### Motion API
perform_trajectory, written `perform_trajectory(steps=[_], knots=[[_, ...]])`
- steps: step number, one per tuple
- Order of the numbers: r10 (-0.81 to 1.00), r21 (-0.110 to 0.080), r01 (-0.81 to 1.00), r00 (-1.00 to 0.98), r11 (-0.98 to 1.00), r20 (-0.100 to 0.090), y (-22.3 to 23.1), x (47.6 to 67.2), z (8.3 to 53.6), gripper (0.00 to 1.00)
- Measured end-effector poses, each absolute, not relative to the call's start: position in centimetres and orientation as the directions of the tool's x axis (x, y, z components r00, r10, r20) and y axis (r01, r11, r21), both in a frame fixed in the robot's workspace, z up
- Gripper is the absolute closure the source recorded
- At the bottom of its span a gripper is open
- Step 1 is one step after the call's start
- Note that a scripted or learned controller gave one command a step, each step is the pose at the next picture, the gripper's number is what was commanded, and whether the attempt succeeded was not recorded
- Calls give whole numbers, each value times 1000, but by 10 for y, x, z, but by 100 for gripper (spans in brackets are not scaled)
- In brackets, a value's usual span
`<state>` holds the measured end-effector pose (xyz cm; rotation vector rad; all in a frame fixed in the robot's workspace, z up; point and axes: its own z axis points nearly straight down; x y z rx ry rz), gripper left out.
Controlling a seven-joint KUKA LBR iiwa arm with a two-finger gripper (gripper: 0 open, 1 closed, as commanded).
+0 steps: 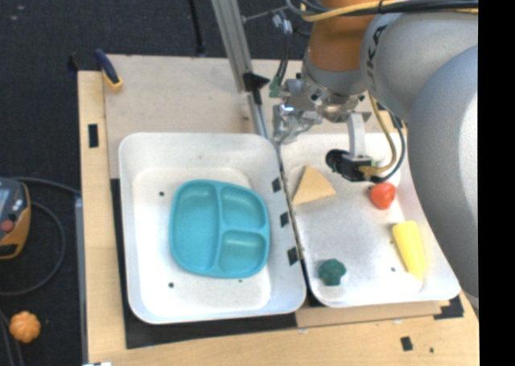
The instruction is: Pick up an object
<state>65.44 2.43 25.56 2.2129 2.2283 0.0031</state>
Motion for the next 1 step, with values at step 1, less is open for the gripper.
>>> perform_trajectory(steps=[1], knots=[[1000, 2, 1000, -7, 7, 0, 73, 662, 248, 100]])
